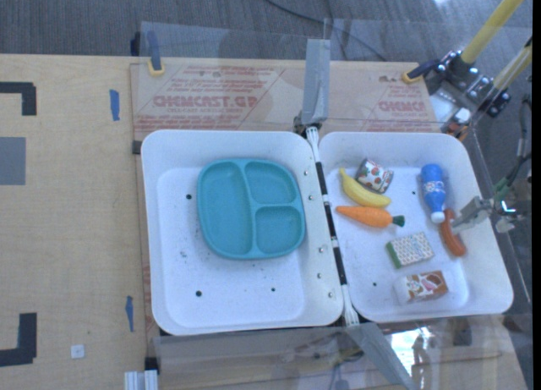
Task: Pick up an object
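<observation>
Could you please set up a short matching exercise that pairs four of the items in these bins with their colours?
Things:
1. divided plate
2. banana
3. carrot
4. bottle

Colours:
A. orange
B. blue with a white band
C. teal
D. yellow

Pairs: 1-C, 2-D, 3-A, 4-B

A divided plate [251,208] lies in the left bin [161,236]; banana [363,189] and carrot [369,216] in the right bin [486,291].
</observation>
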`<state>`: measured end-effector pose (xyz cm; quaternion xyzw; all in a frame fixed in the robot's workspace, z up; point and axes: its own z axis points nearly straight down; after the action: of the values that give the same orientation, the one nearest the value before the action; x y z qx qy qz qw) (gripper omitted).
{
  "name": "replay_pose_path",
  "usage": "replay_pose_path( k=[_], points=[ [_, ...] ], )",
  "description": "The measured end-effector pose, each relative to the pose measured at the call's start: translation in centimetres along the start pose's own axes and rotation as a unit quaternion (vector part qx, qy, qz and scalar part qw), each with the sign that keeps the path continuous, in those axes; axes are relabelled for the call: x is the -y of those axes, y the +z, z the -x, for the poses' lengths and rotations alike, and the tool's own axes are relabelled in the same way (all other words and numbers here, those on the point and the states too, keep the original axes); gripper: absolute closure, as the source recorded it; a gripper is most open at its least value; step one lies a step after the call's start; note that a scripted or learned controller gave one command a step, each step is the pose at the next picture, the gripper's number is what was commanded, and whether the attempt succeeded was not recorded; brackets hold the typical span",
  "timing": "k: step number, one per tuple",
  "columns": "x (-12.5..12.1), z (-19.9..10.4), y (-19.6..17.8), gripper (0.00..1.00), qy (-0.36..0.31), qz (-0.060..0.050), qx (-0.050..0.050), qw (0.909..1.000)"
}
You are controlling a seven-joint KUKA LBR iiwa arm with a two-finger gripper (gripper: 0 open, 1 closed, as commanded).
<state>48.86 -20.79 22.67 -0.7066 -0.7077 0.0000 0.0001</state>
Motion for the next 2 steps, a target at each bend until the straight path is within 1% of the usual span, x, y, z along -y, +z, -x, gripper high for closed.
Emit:
replay_pose_path(
  k=[1,2],
  points=[
    [-4.8,1.0,12.3,0.0,-0.003,0.01,-0.001,0.9999],
    [-4.8,1.1,11.3,1.0,-0.002,0.011,0.0,0.9999]
  ],
)
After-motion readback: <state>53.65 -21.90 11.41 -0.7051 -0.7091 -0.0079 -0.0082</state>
